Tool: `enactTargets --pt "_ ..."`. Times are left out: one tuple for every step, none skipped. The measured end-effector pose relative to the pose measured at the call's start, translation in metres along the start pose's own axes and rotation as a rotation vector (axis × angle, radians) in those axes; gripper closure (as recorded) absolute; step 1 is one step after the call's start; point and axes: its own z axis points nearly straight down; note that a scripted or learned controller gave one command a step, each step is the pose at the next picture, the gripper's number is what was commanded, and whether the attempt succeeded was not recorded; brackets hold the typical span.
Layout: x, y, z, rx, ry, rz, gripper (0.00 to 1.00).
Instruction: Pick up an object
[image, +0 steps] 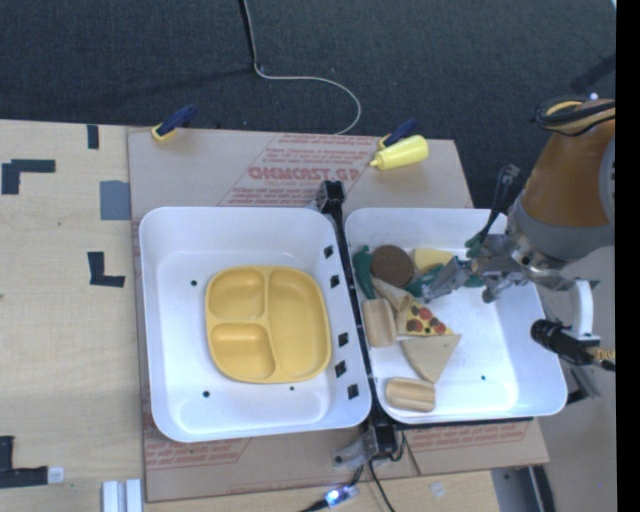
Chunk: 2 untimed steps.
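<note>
Claw (432, 287) of the grey arm with the orange band (560, 190) sits low in the right-hand shallow white bin (520, 395), pointing toward the heap of toy food. Its dark fingers blur into the teal piece and the shadows there, so I cannot tell how far apart they stand, nor whether anything lies between them.

Just beyond the claw's tip lies a round brown toy piece (392, 265), with a pale yellow piece (432, 259) beside it, partly hidden by the claw. Just below the tip rests a toy pizza slice with red dots (424, 322), seemingly touching or nearly touching the claw. Next to that slice stands a tan rectangular block (378, 323); under it lies a beige wedge (432, 355), and lower still a tan bread-roll shape (410, 394) near the bin's front wall.

Well apart from the claw, across the divide, the left white bin (170, 300) holds a yellow divided plastic plate (268, 324).

Behind the claw, the arm's wrist covers the bin's far right corner, and the frame's edge cuts off the arm.
</note>
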Motion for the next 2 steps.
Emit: enactTargets --pt "0.0 0.002 -0.006 -0.011 -0.002 -0.003 0.0" --pt "0.008 0.009 0.05 -0.006 -0.002 -0.003 0.0"
